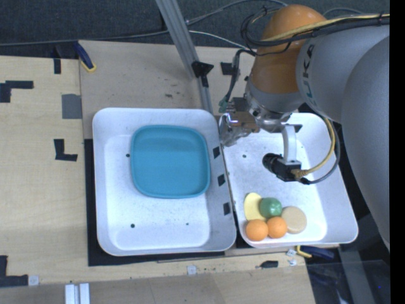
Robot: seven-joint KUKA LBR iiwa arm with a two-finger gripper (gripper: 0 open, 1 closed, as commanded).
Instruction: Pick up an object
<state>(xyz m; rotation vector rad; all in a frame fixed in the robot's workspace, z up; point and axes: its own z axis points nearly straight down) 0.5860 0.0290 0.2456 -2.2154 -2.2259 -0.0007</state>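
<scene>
Pale board bench (38, 189): the pincer (231, 126) hangs over the white right bin's (250, 170) far left corner. Whether it is open or shut cannot be told, and nothing is visibly held. Small smooth rounded pieces (272, 208), yellow, green, orange and beige, cluster touching at that bin's near edge; recommend closing squarely on an outer one, as they may roll. Left of that bin lies a glossy blue plate (169, 160).

The left bin (158, 228) holds a square teal plate (169, 160). In the right bin (250, 170), a yellow piece (252, 203), a green ball (271, 206), two orange balls (256, 230) and a beige round (294, 220) cluster together at the near edge. The gripper (229, 124) hangs over that bin's far left corner, well apart from them.
</scene>
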